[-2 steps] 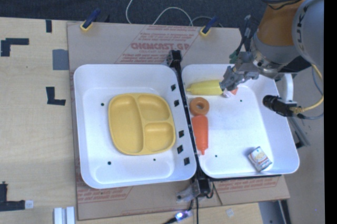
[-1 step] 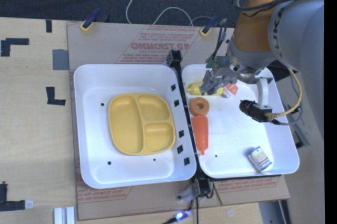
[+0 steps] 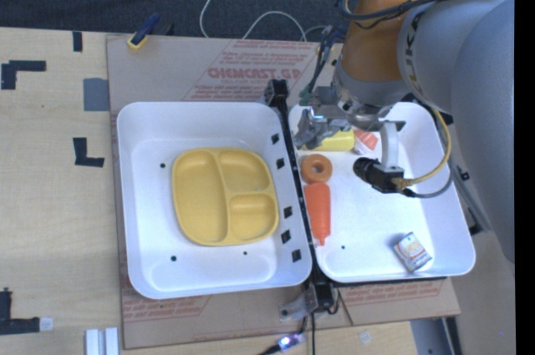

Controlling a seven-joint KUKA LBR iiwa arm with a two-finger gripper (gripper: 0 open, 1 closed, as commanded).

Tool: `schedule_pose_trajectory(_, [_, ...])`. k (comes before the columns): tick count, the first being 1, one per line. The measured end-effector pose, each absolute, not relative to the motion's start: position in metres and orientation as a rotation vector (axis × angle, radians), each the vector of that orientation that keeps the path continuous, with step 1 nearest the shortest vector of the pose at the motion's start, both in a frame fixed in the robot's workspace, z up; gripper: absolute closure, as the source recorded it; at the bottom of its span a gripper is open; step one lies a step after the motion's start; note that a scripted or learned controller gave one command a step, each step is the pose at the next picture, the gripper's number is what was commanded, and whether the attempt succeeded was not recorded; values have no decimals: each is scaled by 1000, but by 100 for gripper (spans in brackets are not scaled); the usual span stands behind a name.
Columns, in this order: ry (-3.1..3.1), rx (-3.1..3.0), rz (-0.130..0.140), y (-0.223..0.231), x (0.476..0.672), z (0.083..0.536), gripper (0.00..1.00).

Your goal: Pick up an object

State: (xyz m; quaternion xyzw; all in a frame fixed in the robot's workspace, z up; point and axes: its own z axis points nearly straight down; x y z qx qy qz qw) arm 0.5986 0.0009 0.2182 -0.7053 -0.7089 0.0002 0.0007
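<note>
My gripper [image 3: 316, 128] hangs over the back left part of the right bin [image 3: 376, 211], just above a yellow block [image 3: 338, 142]. An orange ring-shaped doughnut [image 3: 316, 169] lies just in front of it, apart from the fingers. An orange carrot [image 3: 318, 213] lies along the bin's left wall, below the doughnut. A pale orange piece [image 3: 365, 143] peeks out to the right of the yellow block. A small printed box [image 3: 412, 251] sits in the front right corner.
The left bin [image 3: 142, 178] holds a yellow divided plate [image 3: 224, 195]. A black divider with clips [image 3: 288, 178] runs between the bins. The grey arm and orange band [image 3: 384, 19] cover the back right. A black cable fitting [image 3: 378, 174] hangs over the right bin.
</note>
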Motion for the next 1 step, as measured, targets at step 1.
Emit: schedule_pose_trajectory(1, [-2228,-2212,0,61,597,224,100])
